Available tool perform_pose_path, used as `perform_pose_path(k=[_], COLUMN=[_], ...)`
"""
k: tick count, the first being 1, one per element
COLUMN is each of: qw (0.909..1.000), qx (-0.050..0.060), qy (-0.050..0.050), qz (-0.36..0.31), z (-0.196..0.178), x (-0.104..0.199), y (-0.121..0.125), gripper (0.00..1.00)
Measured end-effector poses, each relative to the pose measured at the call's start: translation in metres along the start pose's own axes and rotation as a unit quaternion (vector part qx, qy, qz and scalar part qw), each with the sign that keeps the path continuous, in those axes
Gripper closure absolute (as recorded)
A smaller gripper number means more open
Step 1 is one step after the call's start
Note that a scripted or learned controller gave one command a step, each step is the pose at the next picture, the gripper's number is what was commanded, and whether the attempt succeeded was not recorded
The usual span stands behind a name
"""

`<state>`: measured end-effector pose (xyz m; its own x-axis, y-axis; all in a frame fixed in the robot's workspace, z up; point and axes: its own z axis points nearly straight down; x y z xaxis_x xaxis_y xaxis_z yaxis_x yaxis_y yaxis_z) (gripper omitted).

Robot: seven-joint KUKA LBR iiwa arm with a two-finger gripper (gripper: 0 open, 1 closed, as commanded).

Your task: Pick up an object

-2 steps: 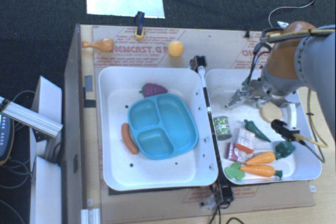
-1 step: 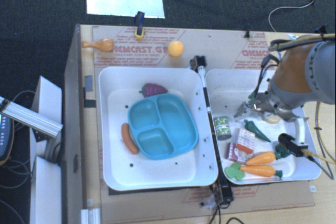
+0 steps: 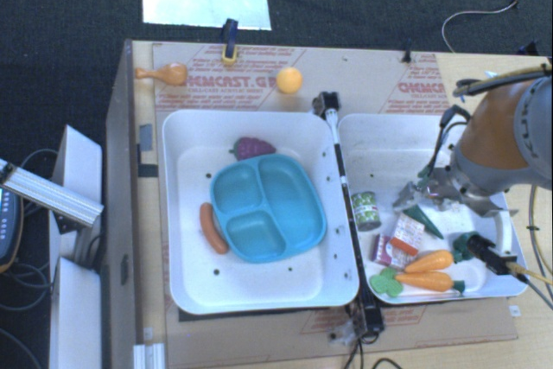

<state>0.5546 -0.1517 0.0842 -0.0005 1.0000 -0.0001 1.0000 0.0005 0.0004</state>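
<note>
At the far left edge of the bench a small orange-brown toy with a thin handle [image 3: 164, 74] lies on the cardboard beyond the bins, and further right on the same cardboard sits an orange ball [image 3: 289, 80]. The left bin [image 3: 186, 272] holds a blue divided plate [image 3: 266, 208] near its middle; a toy sausage [image 3: 212, 228] lies just beside the plate's left edge, and a purple bunch of toy grapes [image 3: 253, 148] sits at the plate's far edge, touching or nearly so. A black divider rail [image 3: 343, 186] runs between the two bins. In the right bin [image 3: 380, 138], close to its left wall, stands a small can with a green label [image 3: 365, 209]. To its right and nearer lies a red and white packet [image 3: 401, 241], tilted, and nearer still two toy carrots [image 3: 428, 270] lie side by side with their green tops pointing left, by the bin's near wall. A dark green pointed piece [image 3: 425, 219] lies just beyond the packet, right below the gripper [image 3: 429, 193]. The gripper hangs over the right part of this bin, low above the dark green piece; whether its fingers are spread or closed I cannot tell, and nothing shows held between them. The grey arm with its orange band [image 3: 501, 130] reaches in from the right.
</note>
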Motion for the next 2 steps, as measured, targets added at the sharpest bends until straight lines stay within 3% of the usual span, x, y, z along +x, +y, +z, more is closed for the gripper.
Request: perform_pose_path(k=[1, 2], qw=[1.0000, 1.0000], qx=[-0.001, -0.002], qy=[0.000, 0.000], qz=[-0.001, -0.002], z=[-0.011, -0.101], x=[0.000, 0.085], y=[0.001, 0.041], gripper=[1.00, 1.00])
